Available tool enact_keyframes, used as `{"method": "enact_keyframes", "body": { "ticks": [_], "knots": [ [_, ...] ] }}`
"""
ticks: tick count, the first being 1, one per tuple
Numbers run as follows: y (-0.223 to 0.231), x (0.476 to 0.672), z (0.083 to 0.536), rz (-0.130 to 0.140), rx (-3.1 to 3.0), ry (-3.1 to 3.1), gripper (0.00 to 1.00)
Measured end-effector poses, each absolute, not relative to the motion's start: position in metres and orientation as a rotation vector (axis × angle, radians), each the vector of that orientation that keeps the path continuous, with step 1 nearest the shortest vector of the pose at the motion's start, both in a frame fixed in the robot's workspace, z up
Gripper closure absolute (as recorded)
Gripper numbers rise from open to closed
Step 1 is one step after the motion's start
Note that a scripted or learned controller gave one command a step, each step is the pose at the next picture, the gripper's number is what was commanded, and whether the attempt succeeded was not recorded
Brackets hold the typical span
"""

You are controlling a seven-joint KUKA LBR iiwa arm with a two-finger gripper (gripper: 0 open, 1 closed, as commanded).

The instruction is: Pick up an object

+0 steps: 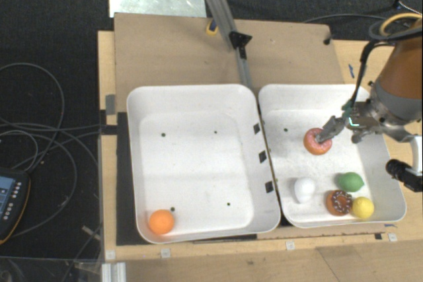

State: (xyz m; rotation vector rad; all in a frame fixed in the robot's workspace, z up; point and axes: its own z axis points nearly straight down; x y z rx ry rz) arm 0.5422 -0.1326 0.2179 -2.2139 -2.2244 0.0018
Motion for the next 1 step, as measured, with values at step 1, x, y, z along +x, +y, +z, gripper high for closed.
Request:
{"method": "enact_keyframes", "body": {
  "ticks": [1],
  "knots": [
    [-0.1327, 0.5430, 0.2197, -0.002, -2.218, -2.225, 0.00]
  ]
}}
